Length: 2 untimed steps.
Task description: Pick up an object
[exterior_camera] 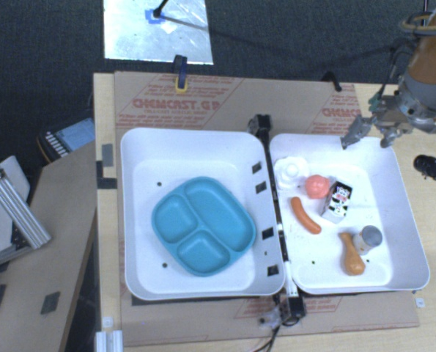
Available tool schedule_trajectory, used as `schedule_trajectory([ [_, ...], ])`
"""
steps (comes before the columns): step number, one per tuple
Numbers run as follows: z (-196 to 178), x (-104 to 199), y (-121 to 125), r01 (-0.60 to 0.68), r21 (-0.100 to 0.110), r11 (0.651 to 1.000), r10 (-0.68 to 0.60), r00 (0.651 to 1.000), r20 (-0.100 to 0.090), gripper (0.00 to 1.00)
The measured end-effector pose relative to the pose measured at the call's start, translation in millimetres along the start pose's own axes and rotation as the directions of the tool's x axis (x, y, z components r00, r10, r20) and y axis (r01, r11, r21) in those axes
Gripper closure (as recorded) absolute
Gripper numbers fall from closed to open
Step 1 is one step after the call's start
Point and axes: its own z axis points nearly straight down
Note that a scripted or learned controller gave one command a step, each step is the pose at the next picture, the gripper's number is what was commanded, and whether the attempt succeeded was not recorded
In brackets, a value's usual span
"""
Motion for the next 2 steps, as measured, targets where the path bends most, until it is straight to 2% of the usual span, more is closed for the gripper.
schedule_trajectory([
  [1,-6,0,2,0.002,-0.009,1.0,-0.002,1.0,0.002,0.0],
  [2,36,3,3,0.002,-0.007,1.0,-0.002,1.0,0.001,0.0],
])
